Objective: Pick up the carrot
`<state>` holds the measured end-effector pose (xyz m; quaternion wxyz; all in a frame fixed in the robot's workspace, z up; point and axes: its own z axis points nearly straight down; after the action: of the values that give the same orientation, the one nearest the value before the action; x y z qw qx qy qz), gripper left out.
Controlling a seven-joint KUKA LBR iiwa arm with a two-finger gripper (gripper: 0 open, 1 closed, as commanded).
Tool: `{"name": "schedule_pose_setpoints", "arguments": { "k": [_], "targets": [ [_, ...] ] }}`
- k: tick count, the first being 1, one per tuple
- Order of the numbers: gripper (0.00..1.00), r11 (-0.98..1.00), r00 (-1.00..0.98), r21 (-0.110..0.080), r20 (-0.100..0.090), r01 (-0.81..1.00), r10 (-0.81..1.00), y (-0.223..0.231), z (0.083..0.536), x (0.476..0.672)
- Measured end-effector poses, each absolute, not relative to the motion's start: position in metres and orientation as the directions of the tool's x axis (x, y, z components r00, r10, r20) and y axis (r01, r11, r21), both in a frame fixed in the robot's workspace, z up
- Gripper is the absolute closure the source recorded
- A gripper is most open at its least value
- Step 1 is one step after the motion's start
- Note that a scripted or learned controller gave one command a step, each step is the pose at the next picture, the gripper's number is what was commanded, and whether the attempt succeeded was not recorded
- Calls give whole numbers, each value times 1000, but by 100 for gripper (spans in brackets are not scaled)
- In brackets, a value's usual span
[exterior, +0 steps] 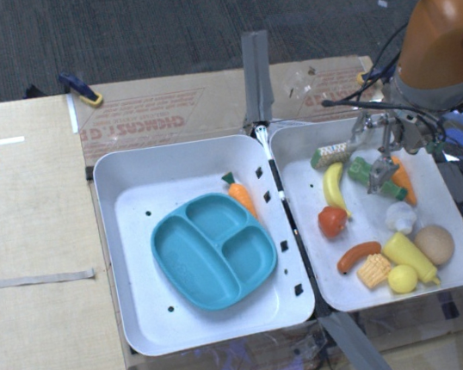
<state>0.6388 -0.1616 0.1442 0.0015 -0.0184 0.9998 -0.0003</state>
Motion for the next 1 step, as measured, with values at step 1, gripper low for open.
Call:
{"name": "schedule_pose_setpoints", "arguments": {
  "k": [1],
  "targets": [
    [0,999,-999,-1,-4,34,34,-210,93,623]
  ]
}}
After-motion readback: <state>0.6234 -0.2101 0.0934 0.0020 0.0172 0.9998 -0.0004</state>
